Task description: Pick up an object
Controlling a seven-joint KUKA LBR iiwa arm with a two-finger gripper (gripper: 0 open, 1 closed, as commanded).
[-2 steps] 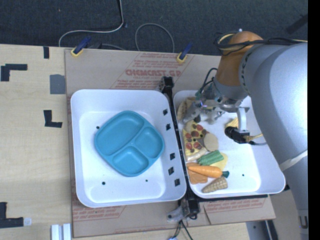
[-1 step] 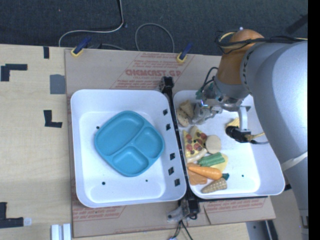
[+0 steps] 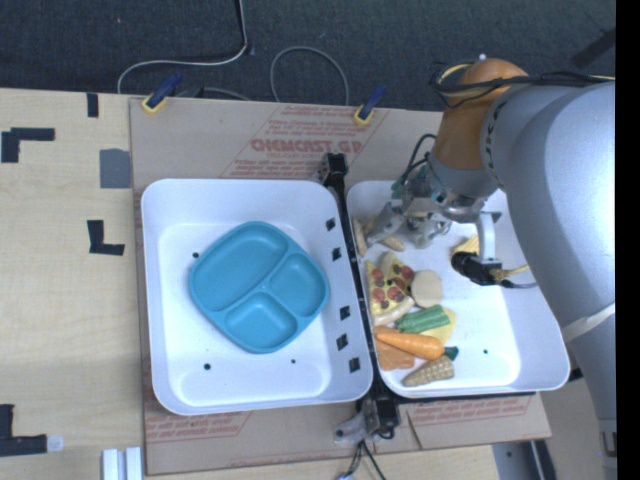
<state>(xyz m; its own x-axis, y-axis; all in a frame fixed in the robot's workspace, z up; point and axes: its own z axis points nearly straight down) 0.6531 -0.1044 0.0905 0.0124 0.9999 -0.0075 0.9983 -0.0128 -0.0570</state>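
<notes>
Camera view, looking down at a slant: the right bin (image 3: pixel 500 340) is the landmark. The gripper (image 3: pixel 414 220) is low over the far left corner of the right bin, with the grey arm (image 3: pixel 560 178) reaching in across that bin's right side. Whether the gripper is open or closed cannot be told from this angle, and nothing can be seen held in it.

Just beside the gripper, against the right bin's left wall, lies a pale tan piece (image 3: pixel 384 236), too blurred to name. The other toy food lies along the left half of the right bin, nearer the camera than the gripper. A pizza slice (image 3: pixel 388 286) lies by the left wall, with a round beige piece (image 3: pixel 428 288) touching its right side. Nearer the bin's front edge come a green vegetable (image 3: pixel 424 320), then a carrot (image 3: pixel 408 344) lying crosswise, then a corn cob (image 3: pixel 428 372) closest to the front rim. These three lie packed together, touching.

Left of the right bin, wall to wall with it, stands the left bin (image 3: pixel 152 298), which holds a blue divided plate (image 3: pixel 258 286) near its middle. Both bins rest on a cardboard sheet (image 3: pixel 290 143).
</notes>
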